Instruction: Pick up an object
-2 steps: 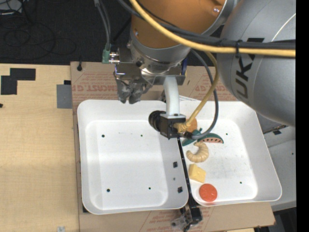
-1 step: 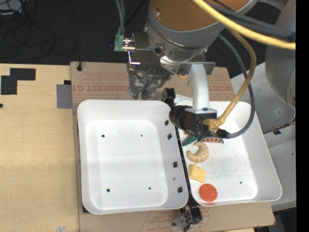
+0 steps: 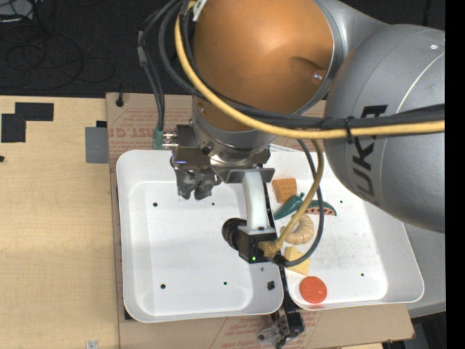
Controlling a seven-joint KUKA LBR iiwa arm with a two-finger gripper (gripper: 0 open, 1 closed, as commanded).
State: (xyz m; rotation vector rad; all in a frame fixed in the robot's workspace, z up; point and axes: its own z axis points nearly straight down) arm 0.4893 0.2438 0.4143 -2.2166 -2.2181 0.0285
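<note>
- Plainly, my gripper (image 3: 197, 186) hangs over the back part of the left bin (image 3: 145, 267), not far from the wall it shares with the right bin (image 3: 385, 267). Under me there is only bare white floor.
- Whether I am spread or closed I cannot tell. From above, my tip reads as one dark clump under my own wrist, and nothing shows held there.
- Everything worth picking lies in the right bin, mostly bunched towards the shared wall:
  - an orange block (image 3: 285, 187) at the back,
  - a teal piece (image 3: 289, 206) just beside it,
  - a pale ring (image 3: 304, 231) nearer the front,
  - an orange-red disc (image 3: 314, 289) by the front rim, apart from the rest.
- That bunching matters, I judge. The block, the teal piece and the ring lie touching or nearly so, and a descent among them could catch two things at once or shove them aside.
- The disc sits alone, which leaves room around it, but it looks flat and offers little to pinch.
- The orange block is the nearest to me and looks chunky enough to close on, so I rate it the best candidate. I would have to cross the shared wall first.
- By my reading the pick is not yet begun: I am over the wrong bin with nothing gripped.
</note>
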